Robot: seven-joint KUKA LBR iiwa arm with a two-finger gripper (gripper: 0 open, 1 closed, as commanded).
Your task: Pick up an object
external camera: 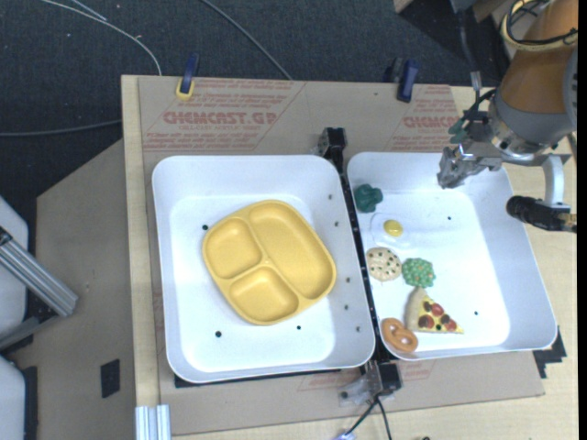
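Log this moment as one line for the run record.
hand: above right white bin far edge, nothing seen held | small toy foods along bin's left side untouched | yellow divided plastic plate: left bin

The arm [537, 71] is grey with a broad orange band above the wrist — a yellow cable loops at its twelve o'clock — ending in a dull metal gripper [452, 174].

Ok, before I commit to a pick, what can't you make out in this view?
- pincer: small and blurred in the camera view; finger gap unreadable.
- teal piece: too small to identify.
- yellow piece: too small to identify.
- arm: cut off by the top-right edge.
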